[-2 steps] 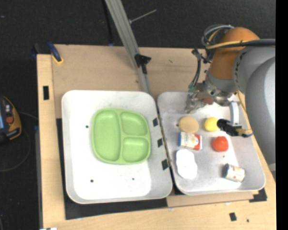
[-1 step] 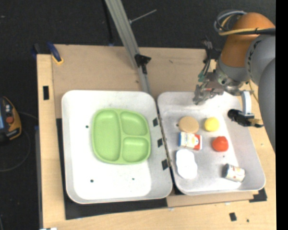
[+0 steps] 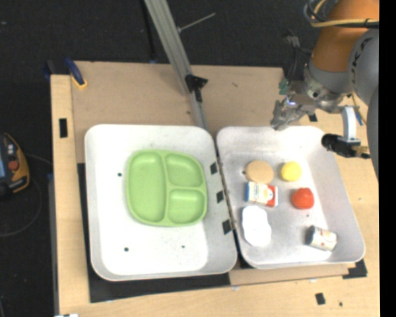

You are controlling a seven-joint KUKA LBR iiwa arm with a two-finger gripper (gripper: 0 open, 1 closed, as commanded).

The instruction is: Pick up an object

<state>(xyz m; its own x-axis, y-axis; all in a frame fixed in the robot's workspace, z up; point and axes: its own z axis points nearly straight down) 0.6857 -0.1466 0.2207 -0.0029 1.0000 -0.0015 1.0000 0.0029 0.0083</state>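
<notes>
Arm above right bin's far rim; finger state cannot be told.
Gripper (image 3: 282, 119) hangs beyond the right bin (image 3: 336, 177); tan disc (image 3: 259, 171) lies inside it.

We see a lime-green tray (image 3: 165, 188) in a white bin (image 3: 105, 243), and beside it a yellow ball (image 3: 291, 172), red ball (image 3: 303, 199) and tan disc (image 3: 259, 171).

You will find no text, number or brand that can be read anywhere in this view. The small carton (image 3: 261, 194) and the little cup (image 3: 322, 238) in the lower right carry printed colour, but it is too blurred to make out.
</notes>
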